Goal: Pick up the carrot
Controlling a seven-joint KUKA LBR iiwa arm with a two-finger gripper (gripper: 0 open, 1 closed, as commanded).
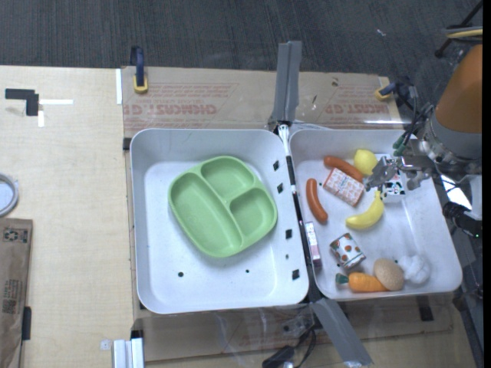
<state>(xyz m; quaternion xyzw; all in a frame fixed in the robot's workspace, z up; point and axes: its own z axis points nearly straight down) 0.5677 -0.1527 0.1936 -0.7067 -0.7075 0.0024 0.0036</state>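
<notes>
Nearest the camera, at the front edge of the right bin (449, 278), the carrot (365, 283) is seen lying flat, with a potato (389, 274) touching it on the side toward the arm and a small patterned carton (347, 250) just behind it; nothing is seen gripping it, so the pick is judged not yet begun. The gripper (393, 176) is found well behind the carrot, toward the back of the same bin, above a banana (367, 215); whether the fingers are open or closed cannot be told. No object is visible between them. Left to be done, by this reckoning: the travel forward to the carrot, the descent, the closing and the lift.
</notes>
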